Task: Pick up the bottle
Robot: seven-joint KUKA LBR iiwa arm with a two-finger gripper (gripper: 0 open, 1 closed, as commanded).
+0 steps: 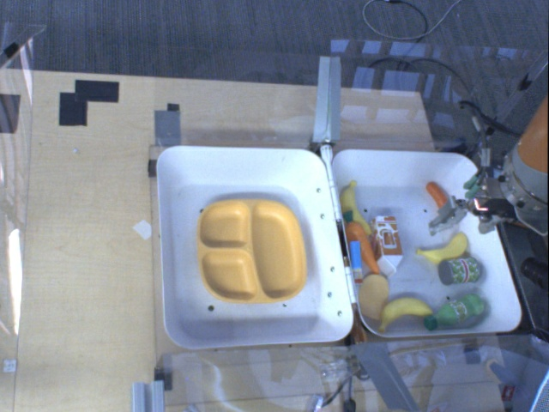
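Jaws (453,215) hang spread and empty over the right bin (403,168), near the small carrot (437,195) and above the banana (445,249). Nothing is lifted yet: the green bottle (455,313) lies on its side in that bin's near corner, beside the can (460,271), well apart from them, so the whole pick remains.

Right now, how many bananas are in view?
3, all in the right bin: one by its left wall, one mid-right, one at the front. Others may be hidden.
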